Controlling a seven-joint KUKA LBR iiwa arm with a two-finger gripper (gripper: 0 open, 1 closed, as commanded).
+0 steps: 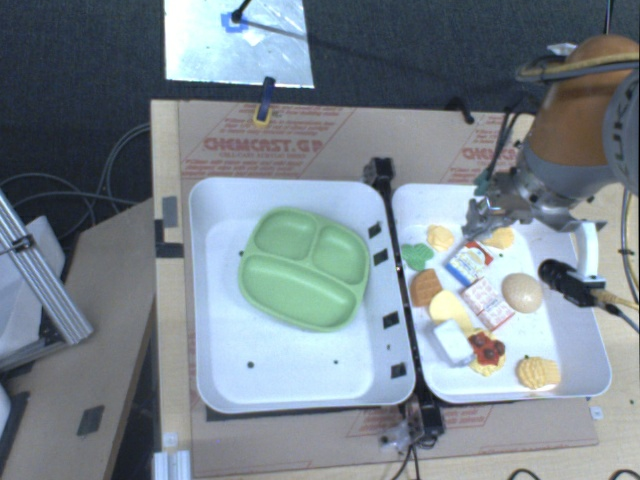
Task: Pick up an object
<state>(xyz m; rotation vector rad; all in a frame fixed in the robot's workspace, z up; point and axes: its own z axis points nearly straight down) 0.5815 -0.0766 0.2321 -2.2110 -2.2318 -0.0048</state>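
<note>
The right bin (590, 353) holds several toy food items. Among them are a yellow piece (440, 236), a green piece (417, 256), a brown bread piece (426, 286), a blue and red carton (467, 264), a red and white carton (488, 303), a beige bun (521, 292) and a yellow corn piece (538, 372). My gripper (487, 218) hangs low over the bin's far side, just above a pale yellow item (500, 237) and close to the blue and red carton. I see nothing held in it.
The left bin (215, 368) carries a green divided plate (305, 268). A black divider (395, 268) runs between the bins. A black cylinder on a white bracket (566, 282) juts over the right bin's right side. A white block (452, 341) and a red-yellow piece (487, 352) lie near the front.
</note>
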